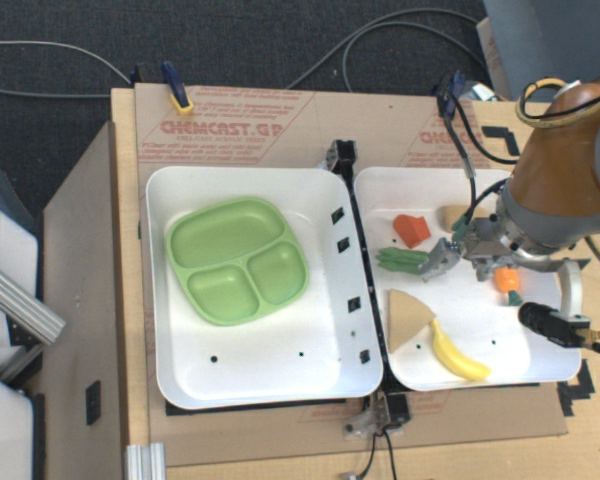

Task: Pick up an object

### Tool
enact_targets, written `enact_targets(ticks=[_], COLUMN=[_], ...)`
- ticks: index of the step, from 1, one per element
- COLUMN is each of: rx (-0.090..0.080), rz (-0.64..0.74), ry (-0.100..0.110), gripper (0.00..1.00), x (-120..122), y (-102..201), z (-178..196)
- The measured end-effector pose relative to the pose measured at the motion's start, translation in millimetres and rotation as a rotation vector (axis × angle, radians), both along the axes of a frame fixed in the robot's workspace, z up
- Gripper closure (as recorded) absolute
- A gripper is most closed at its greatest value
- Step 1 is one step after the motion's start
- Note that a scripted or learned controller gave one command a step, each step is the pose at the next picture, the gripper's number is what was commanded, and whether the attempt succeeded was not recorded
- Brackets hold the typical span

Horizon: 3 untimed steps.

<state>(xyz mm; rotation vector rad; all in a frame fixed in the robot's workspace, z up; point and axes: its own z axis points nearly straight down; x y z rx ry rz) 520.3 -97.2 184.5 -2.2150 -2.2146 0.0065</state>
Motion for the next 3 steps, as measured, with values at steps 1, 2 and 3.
enact_targets(ticks=[1, 2, 3], rx=[-0.001, -0.002, -0.005], rz=[-0.001, -0.001, 0.002], ry=[-0.001, -0.009, -0.015], gripper=[0.00, 1.00, 1.00], x=[-4.1, -2.4, 2.3], y=[0.4, 0.4, 0.3], z=[-43.0, -29.5, 14.1])
